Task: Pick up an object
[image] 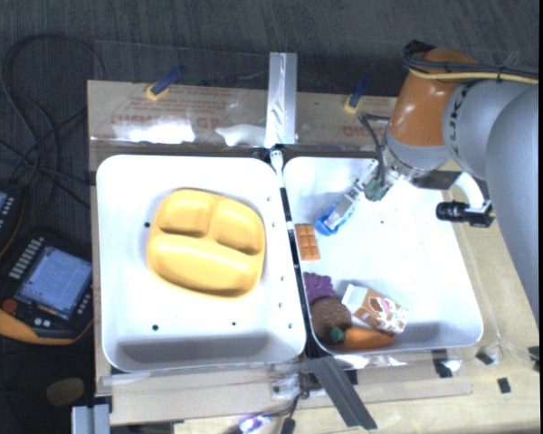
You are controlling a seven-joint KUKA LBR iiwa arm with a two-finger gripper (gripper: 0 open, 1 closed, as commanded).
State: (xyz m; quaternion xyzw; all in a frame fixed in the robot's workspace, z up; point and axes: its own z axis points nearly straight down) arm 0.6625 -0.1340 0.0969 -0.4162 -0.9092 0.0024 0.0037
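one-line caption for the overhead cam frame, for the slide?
KUKA arm's gripper hovers in the right bin near a blue object; yellow tray in the left bin.

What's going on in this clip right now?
A grey KUKA arm reaches in from the right over the right bin. Its gripper is at the upper end of a blue and clear object that slants across the bin floor; whether it actually grips it can't be told. Small items, among them a carrot and a small carton, cluster in that bin's lower left. The left bin holds a yellow sectioned tray.
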